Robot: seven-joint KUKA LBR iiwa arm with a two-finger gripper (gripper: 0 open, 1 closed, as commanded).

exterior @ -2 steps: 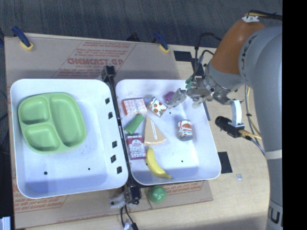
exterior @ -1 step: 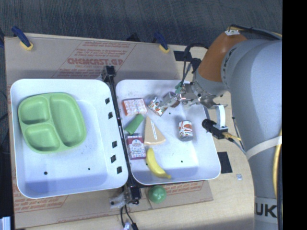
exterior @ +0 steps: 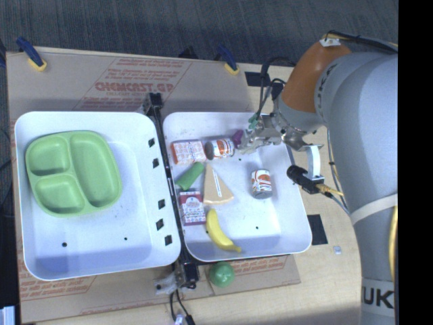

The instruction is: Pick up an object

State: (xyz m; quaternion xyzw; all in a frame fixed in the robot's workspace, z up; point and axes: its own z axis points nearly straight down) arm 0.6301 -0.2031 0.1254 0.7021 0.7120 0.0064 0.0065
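Observation:
The right bin (exterior: 291,222) holds several items. A red and white carton (exterior: 187,152) lies beside a small tipped jar (exterior: 218,147) and a purple piece (exterior: 237,138) near the back. A green vegetable (exterior: 190,175), a cheese wedge (exterior: 217,187), a dark red box (exterior: 191,207) and a banana (exterior: 220,231) lie toward the left and front. A red-labelled can (exterior: 262,183) stands right of centre. My gripper (exterior: 256,137) hangs low at the bin's back, just right of the purple piece and the jar, and its tip is too small to read.
The left bin (exterior: 81,249) carries a green divided plate (exterior: 71,171). A green ball (exterior: 220,273) lies outside the bins at the front. The arm's grey body (exterior: 358,134) and a black cable cover the bench's right side. Blue clamps (exterior: 32,53) pin the cardboard at the back.

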